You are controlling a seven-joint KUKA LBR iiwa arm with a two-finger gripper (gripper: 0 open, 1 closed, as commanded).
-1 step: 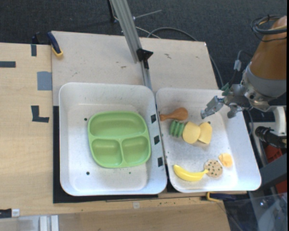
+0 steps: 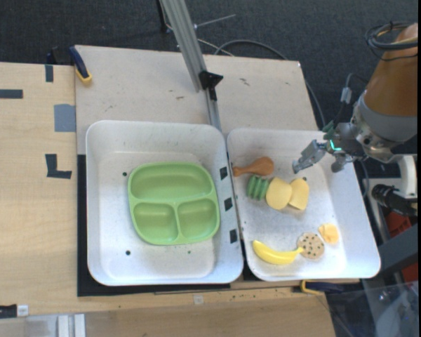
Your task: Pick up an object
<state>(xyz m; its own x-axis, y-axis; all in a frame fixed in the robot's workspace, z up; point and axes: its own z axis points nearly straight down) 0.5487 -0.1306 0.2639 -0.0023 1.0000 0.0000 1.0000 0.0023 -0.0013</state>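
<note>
In the camera view, your gripper (image 2: 321, 157) hangs over the upper right part of the right bin (image 2: 358, 216), its two fingers spread apart with nothing between them. Just below and left of it lie the nearest pickable things: a yellow block (image 2: 289, 194) touching a green ridged piece (image 2: 257, 187), and a drumstick (image 2: 255, 166) above those. Further down the bin sit a banana (image 2: 274, 253), a cookie (image 2: 310, 245) touching its tip, and a small orange piece (image 2: 329, 233). The left bin (image 2: 98, 188) holds a green tray (image 2: 173, 203).

You look to be at the approach step; nothing is grasped yet. Next you need to bring the fingers down astride one item, most likely the yellow block, and close squarely, minding the crowding green piece beside it.
</note>
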